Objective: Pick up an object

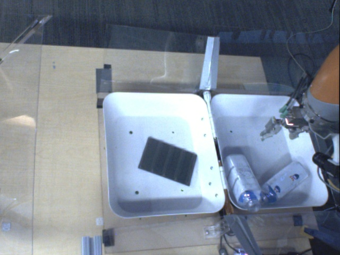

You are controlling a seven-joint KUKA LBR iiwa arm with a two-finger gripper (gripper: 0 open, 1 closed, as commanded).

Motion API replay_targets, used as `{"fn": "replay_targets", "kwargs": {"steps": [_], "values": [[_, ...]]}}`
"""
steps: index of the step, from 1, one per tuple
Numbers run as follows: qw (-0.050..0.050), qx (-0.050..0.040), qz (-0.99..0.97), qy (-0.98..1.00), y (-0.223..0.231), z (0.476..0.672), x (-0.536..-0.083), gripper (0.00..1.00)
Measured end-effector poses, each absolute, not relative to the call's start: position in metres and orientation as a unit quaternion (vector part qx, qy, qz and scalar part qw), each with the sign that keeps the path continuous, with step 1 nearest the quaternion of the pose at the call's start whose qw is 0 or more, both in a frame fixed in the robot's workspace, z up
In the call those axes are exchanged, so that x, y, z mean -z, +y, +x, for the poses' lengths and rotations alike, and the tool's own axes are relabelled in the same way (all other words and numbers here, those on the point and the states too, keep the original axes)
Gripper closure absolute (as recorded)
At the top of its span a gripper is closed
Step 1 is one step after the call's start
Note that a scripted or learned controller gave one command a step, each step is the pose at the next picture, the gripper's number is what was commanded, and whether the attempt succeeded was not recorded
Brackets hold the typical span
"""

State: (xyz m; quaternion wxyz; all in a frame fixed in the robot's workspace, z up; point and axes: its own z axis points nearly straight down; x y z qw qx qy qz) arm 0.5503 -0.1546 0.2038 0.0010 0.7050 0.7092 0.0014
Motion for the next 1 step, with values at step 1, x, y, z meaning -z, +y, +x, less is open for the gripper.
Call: {"fn": "replay_targets", "kwargs": {"steps": [1], "values": [[0.004, -0.0024, 0.68, 0.733, -0.1738, 0.4928, -0.0913, 0.0]]}}
